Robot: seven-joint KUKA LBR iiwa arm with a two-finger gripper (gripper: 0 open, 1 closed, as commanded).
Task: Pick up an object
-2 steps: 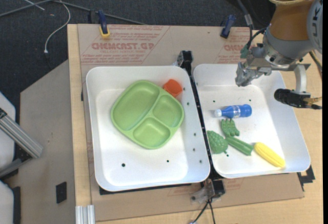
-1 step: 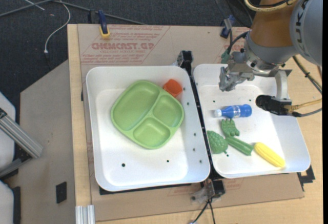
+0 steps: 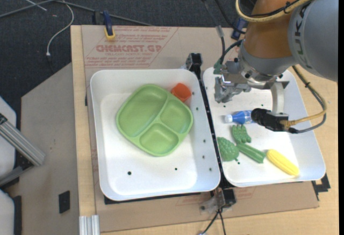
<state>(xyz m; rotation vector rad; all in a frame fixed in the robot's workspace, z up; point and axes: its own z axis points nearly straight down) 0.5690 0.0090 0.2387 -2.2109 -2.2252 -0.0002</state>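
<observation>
Camera view shows, nearest to the viewer in the right bin [image 3: 309, 166], a yellow corn [image 3: 282, 162] lying close to the front corner, and just beside it a green vegetable toy [image 3: 242, 145] with a leafy head and a long stem. A little farther back lies a small blue bottle [image 3: 238, 117], on its side, near the middle of this bin. Above it hangs the gripper [image 3: 226, 91]; it is over the back part of the right bin, near the wall between the bins, and I see nothing between its fingers. How far it is open I cannot tell, because the wrist hides much of it. In the left bin [image 3: 107, 175] rests a green tray [image 3: 155, 119] with three compartments, and behind it an orange ball [image 3: 181, 91] touches the tray's far edge. The bottle seems to me the closest target: it looks light and stiff, but smooth and round, so it may roll or slip. I think the best hold is across its middle, with the fingers on both long sides. The corn and the vegetable look like light plastic too, easy to take across the narrow part.
</observation>
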